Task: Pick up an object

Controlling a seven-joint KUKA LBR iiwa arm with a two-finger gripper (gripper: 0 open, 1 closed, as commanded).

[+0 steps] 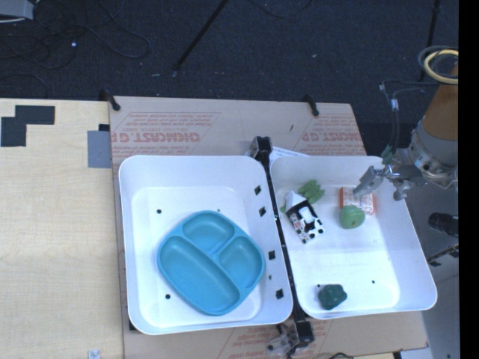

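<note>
A dark floor strewn with cables lies behind a pale wooden bench, on which a sheet of brown cardboard carries two shallow white plastic bins side by side. The left-hand bin (142, 193) holds a light blue, three-compartment plastic plate (211, 262). The right-hand bin (408, 264) holds the loose things: a round, light green ball-like object (352, 217) near its far right corner, touching or overlapping a small red-and-white flat packet (350, 197); a leafy green toy (311, 192) to the left of the ball; a black-and-white patterned toy (305, 222) just below that; and a dark green lump (332, 296) well apart, near the bin's front wall.

The grey two-finger gripper (372, 180) hangs just above and to the right of the green ball, over the packet's edge, and nothing is seen between its fingers. How far apart they stand cannot be told at this size. As a judgement, the pick has not been made: every object rests in the bin, and descent, closing and lifting remain.
</note>
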